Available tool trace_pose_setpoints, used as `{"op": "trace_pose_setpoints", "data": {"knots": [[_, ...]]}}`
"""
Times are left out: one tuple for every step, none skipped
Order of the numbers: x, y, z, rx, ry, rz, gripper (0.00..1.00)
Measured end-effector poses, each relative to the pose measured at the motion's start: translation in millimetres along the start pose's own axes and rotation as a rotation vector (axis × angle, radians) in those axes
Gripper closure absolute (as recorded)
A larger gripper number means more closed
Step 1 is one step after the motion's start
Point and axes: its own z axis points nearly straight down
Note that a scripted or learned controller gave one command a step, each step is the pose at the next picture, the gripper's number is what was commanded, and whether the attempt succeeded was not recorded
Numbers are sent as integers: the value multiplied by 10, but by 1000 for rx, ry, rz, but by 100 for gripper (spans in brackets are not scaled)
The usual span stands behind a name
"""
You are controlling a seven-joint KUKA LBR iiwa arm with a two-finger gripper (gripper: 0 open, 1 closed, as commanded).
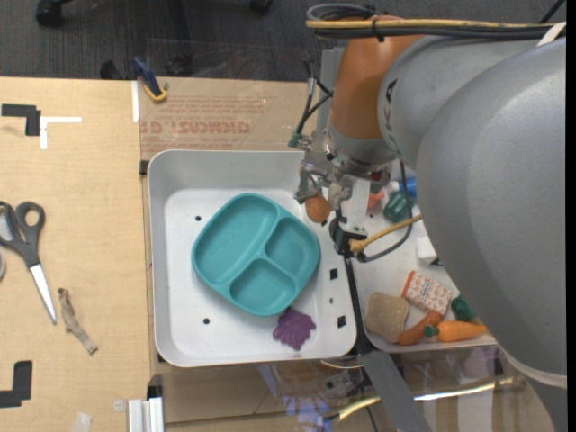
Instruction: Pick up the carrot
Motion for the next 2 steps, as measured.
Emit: {"op": "trace_pose_setpoints", "data": {"knots": [[-562,-27,-1,0,1,-521,100],[253,112,179,-4,1,-747,100]]}}
